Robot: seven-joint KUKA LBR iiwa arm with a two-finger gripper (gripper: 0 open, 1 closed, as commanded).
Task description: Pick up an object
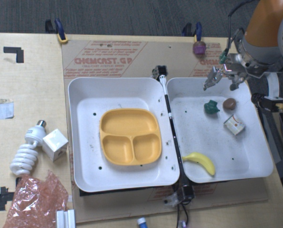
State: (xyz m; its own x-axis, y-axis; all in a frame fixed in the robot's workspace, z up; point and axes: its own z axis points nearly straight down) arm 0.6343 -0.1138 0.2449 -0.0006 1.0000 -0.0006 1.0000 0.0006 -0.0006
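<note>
At the upper right of the frame, the arm [269,20] shows a rounded orange band over grey casing, thin black cables, and a silvery metal gripper [223,78] with 2 fingers.

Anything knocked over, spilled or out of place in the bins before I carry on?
Nothing spilled or damaged. One oddity: a small purple object sits outside the right bin, on the board by a clamp. The end effector hovers over that bin's far edge.

Both bins, the left bin [80,127] and the right bin [255,146], are seen from above at a slant (from a fair height), the bench [23,94] included.
</note>
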